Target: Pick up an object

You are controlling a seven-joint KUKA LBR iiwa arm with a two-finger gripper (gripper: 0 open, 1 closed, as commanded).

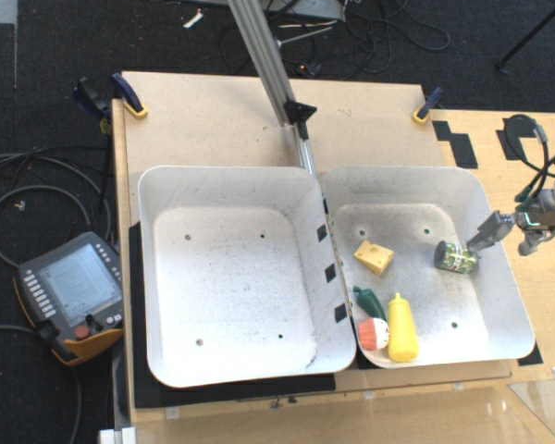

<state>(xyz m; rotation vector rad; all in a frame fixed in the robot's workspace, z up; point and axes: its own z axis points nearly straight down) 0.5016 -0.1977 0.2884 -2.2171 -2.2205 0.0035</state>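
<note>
The pincer (495,228) is poised just beside the green can (457,257) in the right bin (499,336), presumably for a grasp; its state cannot be told.

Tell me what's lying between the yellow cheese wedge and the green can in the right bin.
Nothing: in the camera view, bare white bin floor separates the yellow cheese wedge from the green can.

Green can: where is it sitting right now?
The green can lies on its side in the right bin, near that bin's right wall, right of the cheese wedge and just beside the gripper tip.
</note>
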